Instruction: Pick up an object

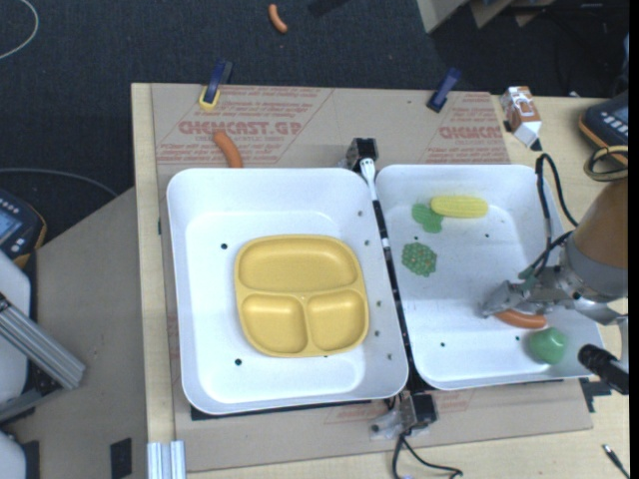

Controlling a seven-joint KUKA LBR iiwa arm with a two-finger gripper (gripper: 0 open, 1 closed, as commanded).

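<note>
In the right bin [454, 357] lie a yellow corn cob [458, 207], a small green leafy piece [427, 218], a round green broccoli-like piece [419, 258], an orange sausage [521, 318] and a green round object [547, 345]. My gripper [511, 300] reaches in from the right and sits low over the right side of this bin, its fingertips right at the orange sausage's upper edge. The fingers' spread is hard to read. A yellow divided plate [300, 293] lies in the left bin [200, 218].
Another orange sausage [229, 149] rests on the cardboard behind the left bin, and one more [278, 17] on the dark floor. Clamps [213, 86] [443, 90] hold the board's far edge. A cable [547, 198] runs along the right bin's right wall.
</note>
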